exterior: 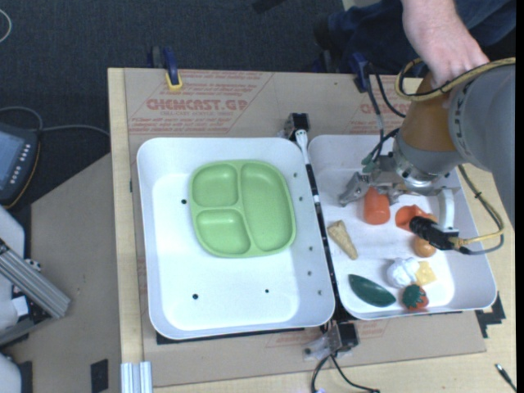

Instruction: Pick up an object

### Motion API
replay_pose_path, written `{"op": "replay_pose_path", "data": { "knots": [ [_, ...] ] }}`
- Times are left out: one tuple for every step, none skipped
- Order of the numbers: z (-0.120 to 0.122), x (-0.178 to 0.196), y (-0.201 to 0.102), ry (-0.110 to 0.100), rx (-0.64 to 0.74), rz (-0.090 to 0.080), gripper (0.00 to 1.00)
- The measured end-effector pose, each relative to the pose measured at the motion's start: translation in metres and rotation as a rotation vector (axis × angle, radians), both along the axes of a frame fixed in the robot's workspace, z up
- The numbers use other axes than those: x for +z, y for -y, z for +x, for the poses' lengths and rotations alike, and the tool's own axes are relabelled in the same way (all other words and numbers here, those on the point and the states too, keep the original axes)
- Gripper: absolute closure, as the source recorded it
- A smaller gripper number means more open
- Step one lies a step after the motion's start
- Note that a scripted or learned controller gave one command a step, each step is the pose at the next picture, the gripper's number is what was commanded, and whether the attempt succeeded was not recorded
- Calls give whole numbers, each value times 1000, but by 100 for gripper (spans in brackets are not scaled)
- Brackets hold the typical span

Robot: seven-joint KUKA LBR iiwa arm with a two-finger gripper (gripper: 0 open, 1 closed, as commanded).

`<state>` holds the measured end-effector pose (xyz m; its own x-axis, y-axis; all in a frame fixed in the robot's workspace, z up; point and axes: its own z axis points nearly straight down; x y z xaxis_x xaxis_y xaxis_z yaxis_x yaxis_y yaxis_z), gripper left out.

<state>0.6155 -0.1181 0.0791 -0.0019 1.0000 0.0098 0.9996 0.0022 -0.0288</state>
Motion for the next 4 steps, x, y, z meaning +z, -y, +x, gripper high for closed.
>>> {"op": "replay_pose_path", "data": {
  "knots": [
    [6,17,3,29,-2,-9,100],
    [11,67,-7,35,0,-11,100],
    [14,121,3,36,-2,-12,100],
    [15,148,3,35,-1,-11,100]
  ]
}}
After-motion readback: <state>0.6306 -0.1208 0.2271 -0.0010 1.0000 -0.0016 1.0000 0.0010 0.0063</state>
